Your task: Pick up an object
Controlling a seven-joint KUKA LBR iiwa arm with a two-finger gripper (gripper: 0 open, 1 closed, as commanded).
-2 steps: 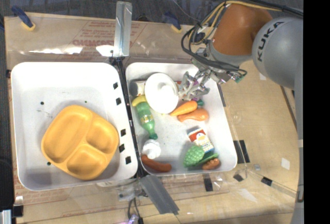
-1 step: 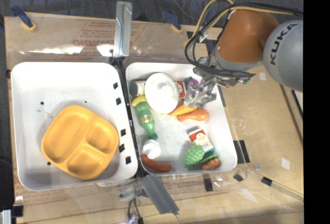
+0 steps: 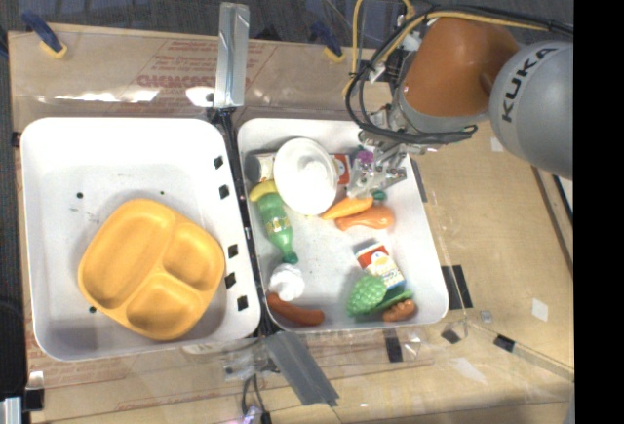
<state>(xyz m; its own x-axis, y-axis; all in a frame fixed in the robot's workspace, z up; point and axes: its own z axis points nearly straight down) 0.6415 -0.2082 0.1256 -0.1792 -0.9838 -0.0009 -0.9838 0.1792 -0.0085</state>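
Item: small orange plastic carrot [image 3: 349, 209], lying in the right white bin [image 3: 435, 266] just below the two-finger gripper [image 3: 373, 173], against a white round bowl [image 3: 305, 175] and an orange toy piece [image 3: 375, 219]. Gripper low over the bin's upper right; opening cannot be told, nothing visibly held. Handling advice: descend straight, close across the carrot's narrow width, clear of the bowl rim; the green bottle [image 3: 276, 226] and yellow sectioned tray [image 3: 151, 267] in the left bin [image 3: 39, 149] lie well apart.

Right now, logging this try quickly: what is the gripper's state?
Gripper: cannot be told; it sits low over the right bin, beside the white bowl and carrot.
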